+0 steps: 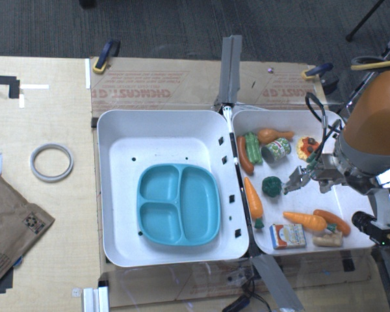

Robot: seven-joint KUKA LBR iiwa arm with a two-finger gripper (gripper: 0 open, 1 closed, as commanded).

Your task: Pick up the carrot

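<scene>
Above the right bin (247, 119) the pincer (298, 179) hangs with its fingers apart, gripping nothing. One carrot (253, 200) lies well to its left along the bin's left wall, another carrot (307, 221) just below it, and a broccoli (271, 186) sits beside its fingertips

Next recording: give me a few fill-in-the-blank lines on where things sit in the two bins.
The blue divided plate lies in the ___ bin.
The plate has ___ compartments.
The long carrot lies along the right bin's ___ wall.
The pincer hovers just right of the dark green ___.

Missing words: left; three; left; broccoli
</scene>
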